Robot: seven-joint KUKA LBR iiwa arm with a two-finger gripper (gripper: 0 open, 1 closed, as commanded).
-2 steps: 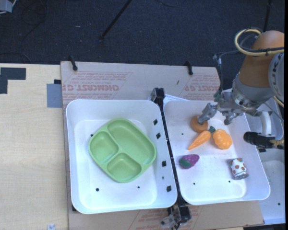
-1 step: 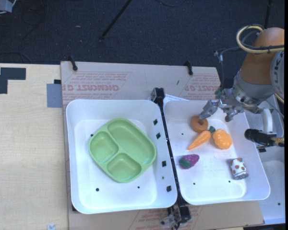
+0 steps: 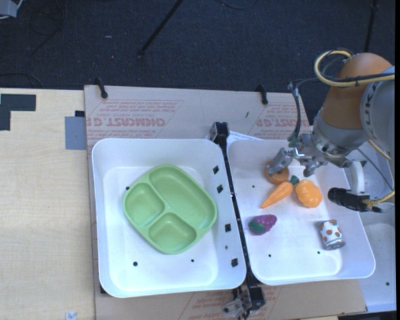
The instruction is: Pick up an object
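Cardboard liner (image 3: 147, 115): red print, shown inverted, illegible. Left bin (image 3: 113, 265): one green divided plate (image 3: 170, 207). Right bin (image 3: 307, 265): one carrot (image 3: 277, 195), one orange fruit (image 3: 309, 193), one strawberry (image 3: 262, 223), one small can (image 3: 331, 235). Gripper (image 3: 295, 160): spread, holding nothing, over the bin's far side.

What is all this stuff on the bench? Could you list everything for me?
Bins: two, white, side by side on the bench.
Divided plate: one, green, in the left bin.
Toy carrot: one, orange, in the right bin.
Round orange toy: one, right of the carrot.
Small orange piece: one, under the gripper; hard to identify.
Strawberry-like toy: one, pink and green, right bin.
Small can: one, white with red spots, right bin.
Arm: one, grey and orange, reaching from the right.
Gripper: one, over the right bin.
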